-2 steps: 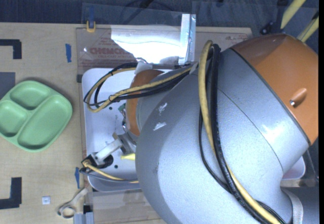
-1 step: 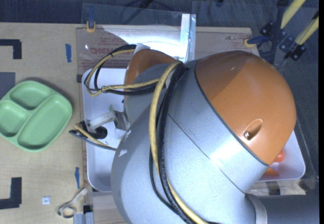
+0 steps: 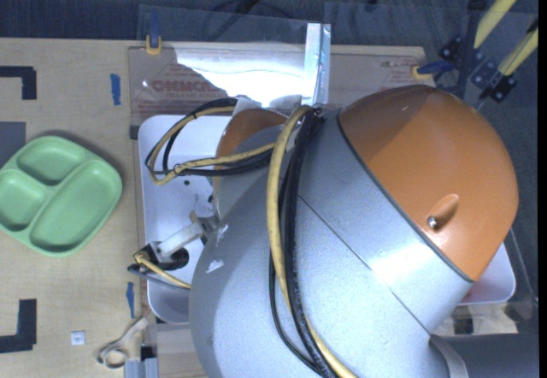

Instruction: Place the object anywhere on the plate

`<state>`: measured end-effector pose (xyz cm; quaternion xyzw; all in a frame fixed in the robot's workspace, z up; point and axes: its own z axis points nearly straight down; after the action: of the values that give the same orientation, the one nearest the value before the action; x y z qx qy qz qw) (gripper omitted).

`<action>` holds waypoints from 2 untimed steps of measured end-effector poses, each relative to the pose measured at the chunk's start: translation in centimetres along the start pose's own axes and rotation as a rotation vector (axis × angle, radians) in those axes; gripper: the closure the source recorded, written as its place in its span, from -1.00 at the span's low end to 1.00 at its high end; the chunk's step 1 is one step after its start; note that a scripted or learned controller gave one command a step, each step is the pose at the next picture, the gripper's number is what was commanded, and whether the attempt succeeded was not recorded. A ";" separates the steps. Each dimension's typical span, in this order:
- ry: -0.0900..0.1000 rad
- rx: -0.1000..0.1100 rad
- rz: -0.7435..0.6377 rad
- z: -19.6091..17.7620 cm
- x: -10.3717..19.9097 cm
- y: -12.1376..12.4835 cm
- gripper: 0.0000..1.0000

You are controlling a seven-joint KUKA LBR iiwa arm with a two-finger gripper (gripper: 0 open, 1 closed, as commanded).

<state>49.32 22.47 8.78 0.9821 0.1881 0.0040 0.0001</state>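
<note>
Mostly grey arm (image 3: pixel 359 282) covering white bins (image 3: pixel 158 145), tool state unclear, green plate (image 3: pixel 58 194) unobstructed at left

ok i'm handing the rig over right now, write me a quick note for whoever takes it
Hand: somewhere low in the left bin, hidden under the arm's own body; open or shut can't be told, nor whether it holds anything.
Green plate: a three-compartment dish on the bench left of the bins, with nothing on it.
Object: can't be picked out from this view; the arm covers most of both bins.
Done: nothing placed yet.
Left: confirm a grasp, carry the object left, set it on the plate.
</note>
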 end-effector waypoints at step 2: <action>-0.008 0.004 -0.293 0.1 4.1 1.6 1.00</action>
<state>53.71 22.54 8.70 0.9442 0.3294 -0.0002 -0.0007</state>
